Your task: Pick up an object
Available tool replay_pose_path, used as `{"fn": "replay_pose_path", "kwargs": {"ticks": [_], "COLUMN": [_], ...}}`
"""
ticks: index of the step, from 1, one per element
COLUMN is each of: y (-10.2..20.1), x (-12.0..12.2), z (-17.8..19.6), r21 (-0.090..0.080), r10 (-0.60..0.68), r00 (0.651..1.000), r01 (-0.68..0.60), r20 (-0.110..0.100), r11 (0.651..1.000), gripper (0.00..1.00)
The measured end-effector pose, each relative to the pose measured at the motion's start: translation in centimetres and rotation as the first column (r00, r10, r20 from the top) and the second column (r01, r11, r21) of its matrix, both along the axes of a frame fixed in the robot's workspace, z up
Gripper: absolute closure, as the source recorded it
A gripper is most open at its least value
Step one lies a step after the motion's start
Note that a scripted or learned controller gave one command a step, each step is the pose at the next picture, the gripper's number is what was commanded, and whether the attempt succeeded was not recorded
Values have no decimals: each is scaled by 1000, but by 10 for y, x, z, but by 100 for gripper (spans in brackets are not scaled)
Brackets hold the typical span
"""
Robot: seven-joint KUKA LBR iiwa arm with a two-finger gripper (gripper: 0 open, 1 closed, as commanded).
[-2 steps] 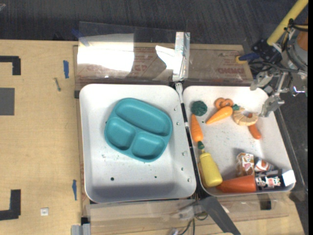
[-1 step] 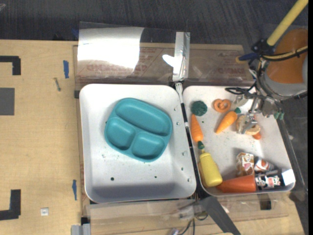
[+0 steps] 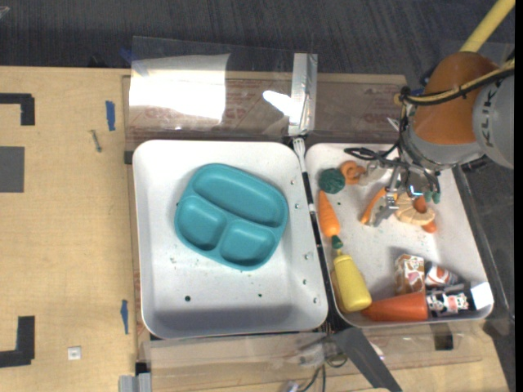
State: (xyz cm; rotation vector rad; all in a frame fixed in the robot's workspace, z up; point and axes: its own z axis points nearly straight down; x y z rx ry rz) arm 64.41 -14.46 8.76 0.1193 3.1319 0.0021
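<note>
Two-finger gripper (image 3: 406, 193) low in right shallow white bin (image 3: 458, 243), over small orange-tan toy pieces (image 3: 413, 211); fingers' state unreadable.

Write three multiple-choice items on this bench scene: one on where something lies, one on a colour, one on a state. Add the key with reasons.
1. Where does the divided tray lie?
A. In the left bin
B. In the right bin
C. On the bench outside the bins

2. What colour is the bottle in the right bin?
A. Blue
B. Yellow
C. Black

3. How does the tray sit?
A. Open side up
B. Flipped over
C. On edge against a wall

Key: 1 A, it rests on the left bin's floor. 2 B, its body is plainly yellow. 3 A, its three compartments face the camera.
</note>
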Motion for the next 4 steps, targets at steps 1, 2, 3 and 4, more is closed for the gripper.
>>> {"fn": "replay_pose_path", "kwargs": {"ticks": [1,2,3,4], "y": [15,15,33,34], "x": [-27,-23,-52,-52], "z": [1,15,2,1], "r21": [0,0,-3,-3], "r10": [-178,-177,108,108], "r00": [984,984,994,994], "r01": [178,177,-108,-108], "r20": [1,15,4,3], "r11": [984,984,994,994], "gripper": [0,100,100,0]}}
